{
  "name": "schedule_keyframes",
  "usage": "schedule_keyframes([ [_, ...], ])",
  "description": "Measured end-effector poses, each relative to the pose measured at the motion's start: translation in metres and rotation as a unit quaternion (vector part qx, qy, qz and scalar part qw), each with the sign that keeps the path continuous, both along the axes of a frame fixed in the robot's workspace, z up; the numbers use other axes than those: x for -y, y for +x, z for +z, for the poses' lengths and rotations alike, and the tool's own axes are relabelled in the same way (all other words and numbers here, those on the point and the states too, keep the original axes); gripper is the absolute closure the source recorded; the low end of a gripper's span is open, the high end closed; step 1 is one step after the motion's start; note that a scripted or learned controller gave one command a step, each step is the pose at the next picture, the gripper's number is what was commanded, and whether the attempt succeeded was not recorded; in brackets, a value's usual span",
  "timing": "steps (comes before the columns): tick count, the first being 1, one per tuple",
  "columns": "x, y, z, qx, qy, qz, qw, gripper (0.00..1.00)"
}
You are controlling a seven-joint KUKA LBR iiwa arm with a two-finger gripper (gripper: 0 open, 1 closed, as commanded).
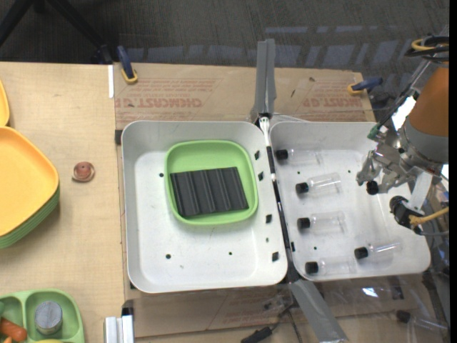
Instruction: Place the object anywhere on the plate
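vial (320, 185) lying crosswise, cap pointing left

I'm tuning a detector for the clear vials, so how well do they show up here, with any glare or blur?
Camera view: even light, sharp focus, soft shadows. The clear vials nearly vanish against the white right bin; their black caps stand out. The green plate and its dark ridged block read crisply. The gripper is cluttered and hard to parse.
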State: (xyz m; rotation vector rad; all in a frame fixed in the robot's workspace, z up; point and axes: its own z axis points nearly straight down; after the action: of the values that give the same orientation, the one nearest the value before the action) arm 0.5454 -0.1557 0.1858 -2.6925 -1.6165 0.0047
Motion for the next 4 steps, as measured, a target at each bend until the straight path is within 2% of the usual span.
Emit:
schedule_keyframes([
  [1, -0.007, -0.054, -0.023, -0.001, 0.0006, 0.015, 0.9999, 1.0],
  [2, -0.039, -0.068, 0.011, 0.0, 0.0006, 0.067, 0.9977, 1.0],
  [3, -0.116, -0.068, 0.005, 0.0, 0.0003, 0.098, 0.9952, 1.0],
  [4, -0.174, -0.04, 0.004, -0.001, 0.0001, 0.181, 0.9835, 1.0],
])
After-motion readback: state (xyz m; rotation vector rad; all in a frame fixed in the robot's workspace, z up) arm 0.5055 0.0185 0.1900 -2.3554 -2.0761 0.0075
